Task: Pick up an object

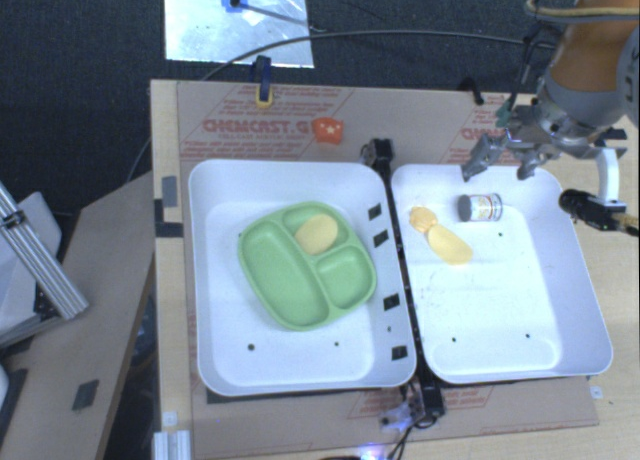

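Landmark: the black hinge strip [395, 248] running between the two white bins; every place below is given from it.
Arm: grey with an orange band [600, 23], reaching in at the upper right, well to the right of the strip and above the right bin's far edge.
Gripper [508, 160]: hanging over the far rim of the right bin [520, 348], to the right of the strip's top end. Its two fingers stand apart with a clear gap between them, and nothing sits in that gap.
Small can [481, 208]: lying on its side in the right bin, right of the strip's upper part, just below the gripper and apart from it; dark end cap, pale label.
Yellow piece [441, 237]: a soft-looking yellow object, exact kind unclear, lying in the right bin just right of the strip, near the can on its left and lower side.
Left bin [230, 348]: touching the strip on its left.
Green divided plate [300, 268]: in the left bin, left of the strip.
Pale yellow lump [318, 234]: resting in the plate's upper compartment.
Orange tag [328, 129]: on the cardboard sheet [300, 113] beyond the strip's top end, slightly left.
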`<state>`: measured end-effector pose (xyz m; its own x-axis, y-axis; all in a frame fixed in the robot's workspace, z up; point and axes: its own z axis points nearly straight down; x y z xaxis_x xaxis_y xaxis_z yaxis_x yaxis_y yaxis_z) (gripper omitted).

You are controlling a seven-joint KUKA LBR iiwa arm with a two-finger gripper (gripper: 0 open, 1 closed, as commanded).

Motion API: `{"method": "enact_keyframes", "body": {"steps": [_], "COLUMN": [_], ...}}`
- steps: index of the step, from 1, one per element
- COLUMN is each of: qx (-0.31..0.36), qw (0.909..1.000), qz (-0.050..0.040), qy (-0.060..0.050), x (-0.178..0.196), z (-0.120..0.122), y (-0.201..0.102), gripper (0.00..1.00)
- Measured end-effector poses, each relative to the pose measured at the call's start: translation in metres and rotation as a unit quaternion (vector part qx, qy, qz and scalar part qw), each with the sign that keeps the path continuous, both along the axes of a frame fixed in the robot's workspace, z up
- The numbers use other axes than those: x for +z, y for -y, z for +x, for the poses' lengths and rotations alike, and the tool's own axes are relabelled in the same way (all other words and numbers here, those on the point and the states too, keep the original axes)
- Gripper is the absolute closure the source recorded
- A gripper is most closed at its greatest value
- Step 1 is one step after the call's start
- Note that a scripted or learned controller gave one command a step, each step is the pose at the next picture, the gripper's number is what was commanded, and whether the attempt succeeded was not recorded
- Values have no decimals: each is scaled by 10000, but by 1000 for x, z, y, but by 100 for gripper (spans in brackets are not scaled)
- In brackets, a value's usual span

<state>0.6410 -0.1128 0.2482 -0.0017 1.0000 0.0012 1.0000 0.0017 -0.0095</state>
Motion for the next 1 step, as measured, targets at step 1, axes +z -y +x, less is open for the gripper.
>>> {"method": "enact_keyframes", "body": {"steps": [1], "qx": [10], "qw": [10000], "qz": [-7], "qy": [56], "x": [7], "z": [2], "y": [0], "gripper": [0]}}
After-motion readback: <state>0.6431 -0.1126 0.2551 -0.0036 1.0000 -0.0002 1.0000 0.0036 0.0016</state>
